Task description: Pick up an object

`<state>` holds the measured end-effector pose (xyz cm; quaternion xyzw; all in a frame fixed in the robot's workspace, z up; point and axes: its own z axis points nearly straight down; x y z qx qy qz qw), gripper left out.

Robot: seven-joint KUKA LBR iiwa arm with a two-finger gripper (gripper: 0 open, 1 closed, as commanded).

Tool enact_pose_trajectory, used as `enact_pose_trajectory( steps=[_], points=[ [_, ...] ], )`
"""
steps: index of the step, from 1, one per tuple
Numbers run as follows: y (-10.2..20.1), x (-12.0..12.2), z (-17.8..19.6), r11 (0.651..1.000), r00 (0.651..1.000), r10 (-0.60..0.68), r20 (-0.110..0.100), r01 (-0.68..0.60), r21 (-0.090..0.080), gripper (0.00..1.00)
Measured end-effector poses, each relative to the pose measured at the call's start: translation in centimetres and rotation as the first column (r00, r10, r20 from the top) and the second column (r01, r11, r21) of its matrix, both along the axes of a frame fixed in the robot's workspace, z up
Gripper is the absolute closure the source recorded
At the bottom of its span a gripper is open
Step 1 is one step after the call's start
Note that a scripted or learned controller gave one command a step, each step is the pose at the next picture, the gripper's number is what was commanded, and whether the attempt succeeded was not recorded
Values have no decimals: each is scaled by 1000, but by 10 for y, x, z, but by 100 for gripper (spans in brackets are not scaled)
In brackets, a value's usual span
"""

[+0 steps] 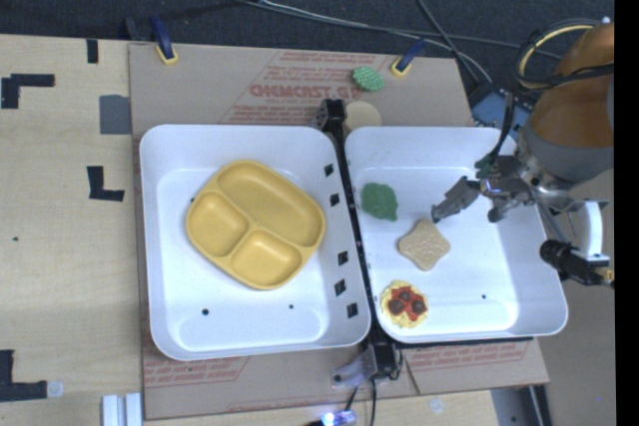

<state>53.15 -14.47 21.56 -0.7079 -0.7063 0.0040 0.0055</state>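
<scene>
Over the right bin [519, 314], the gripper [451, 205] hung with nothing visibly between its fingers; their spread could not be told. Below it lay a tan bread slice [423, 244], a green leafy piece [379, 201] and a small pizza [404, 304]. The left bin [165, 314] held a yellow divided plate [255, 223].

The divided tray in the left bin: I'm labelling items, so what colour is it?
Yellow. The divided tray shows plainly in the camera view, lying in the left bin.
</scene>
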Motion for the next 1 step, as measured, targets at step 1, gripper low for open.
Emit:
enact_pose_trajectory(
  steps=[1],
  points=[
    [0,3,6,1000,1000,4,12,-4,-2,0]
  ],
)
